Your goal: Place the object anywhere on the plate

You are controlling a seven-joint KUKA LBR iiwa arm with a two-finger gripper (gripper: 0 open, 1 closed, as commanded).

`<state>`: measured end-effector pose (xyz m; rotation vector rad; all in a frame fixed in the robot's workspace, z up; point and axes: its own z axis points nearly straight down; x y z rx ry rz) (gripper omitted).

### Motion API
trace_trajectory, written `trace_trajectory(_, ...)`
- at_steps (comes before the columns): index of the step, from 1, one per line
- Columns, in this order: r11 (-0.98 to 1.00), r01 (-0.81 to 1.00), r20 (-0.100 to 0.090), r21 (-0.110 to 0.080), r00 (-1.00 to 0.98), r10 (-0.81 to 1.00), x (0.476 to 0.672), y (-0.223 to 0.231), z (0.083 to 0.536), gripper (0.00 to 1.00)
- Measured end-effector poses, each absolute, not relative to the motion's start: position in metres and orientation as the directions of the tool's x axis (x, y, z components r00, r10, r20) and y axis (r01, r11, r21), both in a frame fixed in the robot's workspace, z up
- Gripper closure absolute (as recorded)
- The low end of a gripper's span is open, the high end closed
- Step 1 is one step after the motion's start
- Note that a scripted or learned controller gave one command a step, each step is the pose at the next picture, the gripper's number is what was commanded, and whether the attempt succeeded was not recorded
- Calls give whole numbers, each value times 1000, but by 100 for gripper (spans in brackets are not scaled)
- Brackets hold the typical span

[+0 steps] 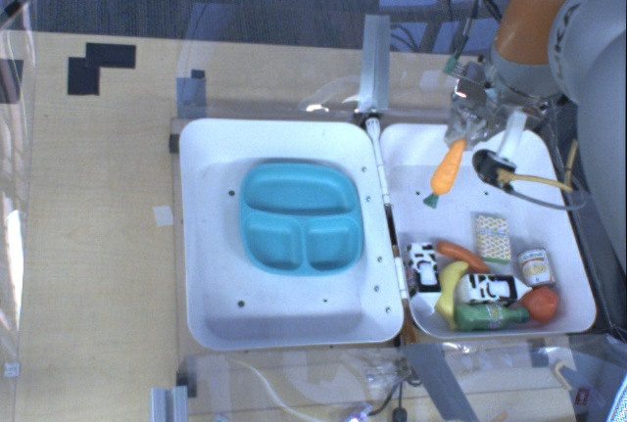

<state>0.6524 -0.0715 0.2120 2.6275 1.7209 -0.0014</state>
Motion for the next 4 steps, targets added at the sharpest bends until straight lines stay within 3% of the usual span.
trace_trajectory(1, -342, 940, -1, -2, 342, 940, 600, 5, 195, 100)
trace_trajectory(2, -317, 948, 0, -1, 317, 948, 585, 86, 182, 100)
trace_trajectory(3, -318, 948, 0, -1, 318, 948, 585, 86, 182, 0)
trace_trajectory(4, -316, 949, 0, -3, 316, 949, 586, 86, 190, 100)
